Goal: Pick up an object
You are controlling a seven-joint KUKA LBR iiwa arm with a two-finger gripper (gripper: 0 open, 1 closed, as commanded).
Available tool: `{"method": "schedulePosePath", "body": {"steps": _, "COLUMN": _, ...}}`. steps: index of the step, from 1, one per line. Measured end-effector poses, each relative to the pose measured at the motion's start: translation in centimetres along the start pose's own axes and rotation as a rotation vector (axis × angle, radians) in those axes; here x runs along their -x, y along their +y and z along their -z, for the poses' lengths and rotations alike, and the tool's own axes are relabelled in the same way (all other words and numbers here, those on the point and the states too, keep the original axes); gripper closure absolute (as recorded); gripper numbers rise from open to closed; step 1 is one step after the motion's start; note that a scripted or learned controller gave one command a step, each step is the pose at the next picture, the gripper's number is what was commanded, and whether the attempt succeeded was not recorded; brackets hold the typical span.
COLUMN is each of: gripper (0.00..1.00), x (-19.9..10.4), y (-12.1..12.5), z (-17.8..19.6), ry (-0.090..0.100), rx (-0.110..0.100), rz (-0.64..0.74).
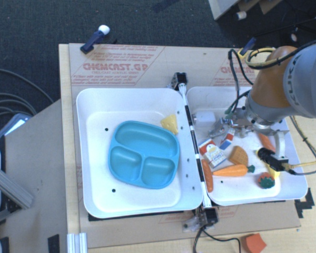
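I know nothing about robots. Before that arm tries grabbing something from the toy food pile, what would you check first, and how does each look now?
1. Arm over the right bin: ok.
2. Things to grab there: ok; carrot, small carton, bread piece.
3. Gripper open or shut: cannot tell.
4. Anything held already: cannot tell.
5. Target standing free: not ok; carrot, carton and bread crowd together.
6. Left bin out of the way: ok; it holds a blue plate.

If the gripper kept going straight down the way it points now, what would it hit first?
Probably the small milk carton in the right bin, which lies just under and left of the gripper. Depth is hard to judge from this slant, so it might land on bare bin floor beside it.
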State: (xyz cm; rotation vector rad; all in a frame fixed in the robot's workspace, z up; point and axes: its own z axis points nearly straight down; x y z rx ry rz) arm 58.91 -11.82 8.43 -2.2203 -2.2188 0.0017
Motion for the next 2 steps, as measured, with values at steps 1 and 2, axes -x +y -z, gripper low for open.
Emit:
{"method": "schedulePosePath", "body": {"steps": 1, "gripper": 1.0, "x": 0.0, "y": 0.0, "z": 1.0, "ry": 0.0, "rx": 0.002, "rz": -0.001}}
{"method": "schedulePosePath", "body": {"steps": 2, "gripper": 1.0, "x": -6.2, "y": -0.5, "z": 12.6, "ry": -0.001, "rx": 0.003, "rz": 0.002}}
